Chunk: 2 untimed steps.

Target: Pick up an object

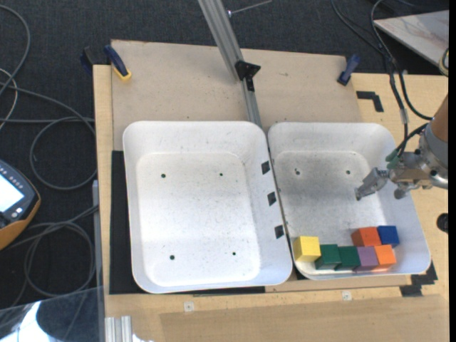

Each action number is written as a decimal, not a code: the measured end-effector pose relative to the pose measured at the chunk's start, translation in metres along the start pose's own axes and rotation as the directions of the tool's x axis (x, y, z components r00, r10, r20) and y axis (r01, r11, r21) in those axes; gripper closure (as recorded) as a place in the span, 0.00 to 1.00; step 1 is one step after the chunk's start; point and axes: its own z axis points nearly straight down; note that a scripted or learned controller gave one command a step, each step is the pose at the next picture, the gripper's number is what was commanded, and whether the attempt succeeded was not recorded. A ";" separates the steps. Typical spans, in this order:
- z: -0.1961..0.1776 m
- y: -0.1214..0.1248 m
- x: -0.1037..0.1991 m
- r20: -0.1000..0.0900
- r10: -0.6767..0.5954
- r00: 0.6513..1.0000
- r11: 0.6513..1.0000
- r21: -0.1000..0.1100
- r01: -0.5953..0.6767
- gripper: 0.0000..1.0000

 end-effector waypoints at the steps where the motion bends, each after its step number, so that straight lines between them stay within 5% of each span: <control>1: 0.060 -0.007 -0.004 -0.001 0.001 1.000 1.000 0.002 -0.001 0.00; 2: 0.119 -0.002 0.002 -0.001 -0.001 1.000 1.000 0.001 0.001 0.00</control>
